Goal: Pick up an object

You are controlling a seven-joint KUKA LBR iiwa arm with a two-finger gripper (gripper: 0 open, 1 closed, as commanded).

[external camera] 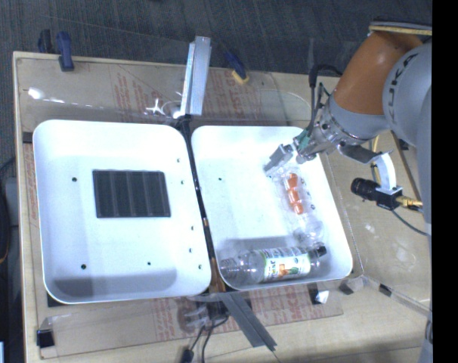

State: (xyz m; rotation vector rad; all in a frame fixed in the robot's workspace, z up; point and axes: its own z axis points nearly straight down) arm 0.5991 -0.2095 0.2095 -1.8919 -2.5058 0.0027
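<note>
From the camera view you see the right bin point(214, 203) holding everything that matters. A clear bottle with an orange label point(297, 203) lies lengthwise by that bin's far-right wall, its cap end pointing toward the bin's back corner. A second clear bottle point(273, 265) lies crosswise along the bin's near wall, just beside the first one's lower end; both seem to have settled against the walls, where the sloped sides let them roll.

The gripper point(289, 156) hangs over the back right of the bin, right at the cap end of the orange-labelled bottle, with the arm point(372, 82) leaning in from beyond the bin's right rim. You cannot tell from this slant whether it is spread or closed, or whether it touches the bottle.

To the left of the right bin, the left bin point(63, 225) carries a dark ribbed pad point(131, 193) at its middle.
</note>
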